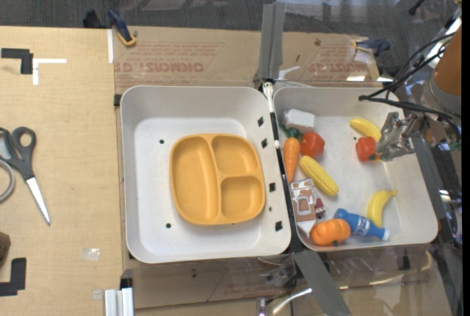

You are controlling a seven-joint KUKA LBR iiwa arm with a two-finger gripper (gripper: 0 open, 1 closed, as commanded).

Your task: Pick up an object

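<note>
Camera view: my gripper [387, 148] hangs beside a red tomato [365, 149]; I cannot tell its grip state. I should centre over the tomato before clenching.

The arm reaches in from the right, its orange band at the frame's right edge, above the right bin [422, 182] and beyond that bin's far right corner. The wrist slants down and leftward over the bin's right rim — ending in the gripper [382, 151], low inside the bin near its right wall. The metal fingers [390, 138] point down-left — their spacing is unclear.
</note>
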